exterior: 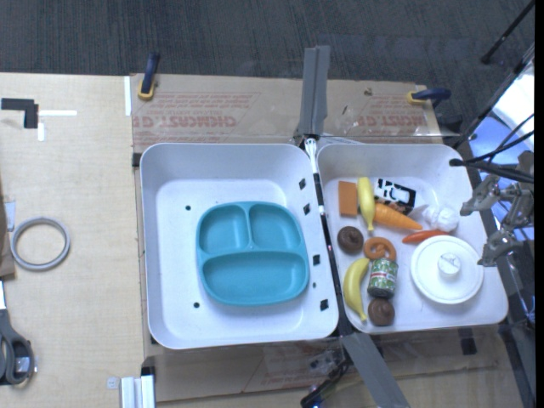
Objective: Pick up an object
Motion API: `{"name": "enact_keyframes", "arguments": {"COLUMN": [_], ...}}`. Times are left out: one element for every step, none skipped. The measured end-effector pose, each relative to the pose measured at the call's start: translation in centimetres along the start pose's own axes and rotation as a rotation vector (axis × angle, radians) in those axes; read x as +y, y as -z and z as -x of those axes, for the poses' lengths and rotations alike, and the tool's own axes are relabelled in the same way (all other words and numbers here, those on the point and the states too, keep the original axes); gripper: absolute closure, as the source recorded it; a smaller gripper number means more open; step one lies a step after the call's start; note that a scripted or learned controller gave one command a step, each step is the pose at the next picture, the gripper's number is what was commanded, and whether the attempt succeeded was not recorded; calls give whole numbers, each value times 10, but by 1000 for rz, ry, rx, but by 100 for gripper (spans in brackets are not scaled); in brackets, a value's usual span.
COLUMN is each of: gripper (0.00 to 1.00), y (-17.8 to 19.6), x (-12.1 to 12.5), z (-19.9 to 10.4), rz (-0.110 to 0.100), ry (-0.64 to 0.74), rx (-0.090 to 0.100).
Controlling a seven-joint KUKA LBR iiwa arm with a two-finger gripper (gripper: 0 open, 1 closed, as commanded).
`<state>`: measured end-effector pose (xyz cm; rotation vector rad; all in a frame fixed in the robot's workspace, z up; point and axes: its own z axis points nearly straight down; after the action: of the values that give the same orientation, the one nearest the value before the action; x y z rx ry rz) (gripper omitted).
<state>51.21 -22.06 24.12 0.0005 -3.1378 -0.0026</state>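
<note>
Right bin (493,313) crowded: bananas (365,202), carrot (396,218), can (382,276), white lid (447,269) near right wall; left bin (161,253) holds blue tray (252,253), margins open; pincer state: cannot tell.

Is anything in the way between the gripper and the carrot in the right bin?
Yes. The white bottle lies between the gripper, at the right bin edge, and the carrot; a red pepper sits just beside it. Nothing covers the carrot.

bench (76,143); two white bins (161,177); tape roll (38,243); scissors (15,355)
</note>
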Motion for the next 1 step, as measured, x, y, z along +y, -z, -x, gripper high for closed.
{"name": "enact_keyframes", "arguments": {"gripper": [0], "y": [-94], "x": [0], "z": [13], "rz": [-3], "ry": [-115], "rx": [-7]}}
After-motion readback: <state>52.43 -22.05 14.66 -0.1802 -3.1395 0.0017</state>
